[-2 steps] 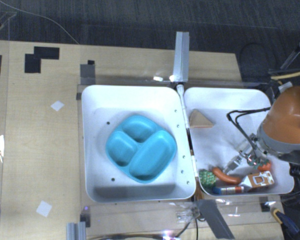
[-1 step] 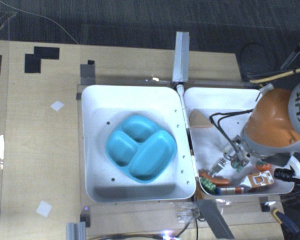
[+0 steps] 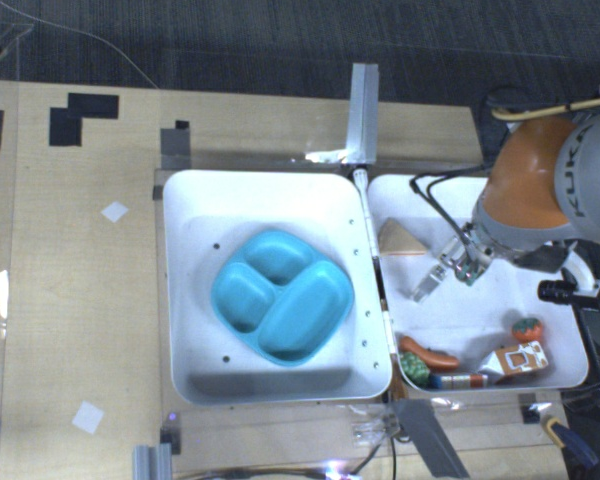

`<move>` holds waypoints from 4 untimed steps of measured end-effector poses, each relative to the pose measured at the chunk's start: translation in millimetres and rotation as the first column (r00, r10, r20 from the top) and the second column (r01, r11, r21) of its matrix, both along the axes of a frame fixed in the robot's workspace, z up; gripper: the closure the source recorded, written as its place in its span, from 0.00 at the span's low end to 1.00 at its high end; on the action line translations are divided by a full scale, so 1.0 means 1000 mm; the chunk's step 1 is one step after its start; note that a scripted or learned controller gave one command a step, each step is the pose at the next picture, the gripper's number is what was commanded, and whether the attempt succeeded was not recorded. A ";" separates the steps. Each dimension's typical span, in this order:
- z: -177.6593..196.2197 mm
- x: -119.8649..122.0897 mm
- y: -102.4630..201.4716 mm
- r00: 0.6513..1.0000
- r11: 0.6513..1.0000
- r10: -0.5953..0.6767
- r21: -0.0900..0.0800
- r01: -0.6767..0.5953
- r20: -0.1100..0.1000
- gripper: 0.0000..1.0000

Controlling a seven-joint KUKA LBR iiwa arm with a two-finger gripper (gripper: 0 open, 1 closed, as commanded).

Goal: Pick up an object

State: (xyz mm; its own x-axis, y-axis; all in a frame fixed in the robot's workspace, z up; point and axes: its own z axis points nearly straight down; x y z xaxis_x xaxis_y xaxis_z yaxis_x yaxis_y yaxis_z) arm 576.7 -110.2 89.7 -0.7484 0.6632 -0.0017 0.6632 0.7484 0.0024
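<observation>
Nearest, along front wall of rt bin [image 3: 580, 368]: sausage [image 3: 428, 353], carton [image 3: 522, 359], small tomato-like toy [image 3: 526, 329]; further back, gripper [image 3: 435, 281] above bare bin floor, fingers seemingly together, holding nothing; blue divided tray [image 3: 282, 295] in lt bin [image 3: 185, 268].

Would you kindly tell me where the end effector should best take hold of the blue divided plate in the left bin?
Probably the blue divided plate's raised outer rim, from above, one finger inside a compartment and one outside: it lies flat and looks too wide to span whole.
</observation>
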 end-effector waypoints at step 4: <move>0.000 -0.050 -0.013 1.000 1.000 0.016 -0.002 -0.016 0.011 0.00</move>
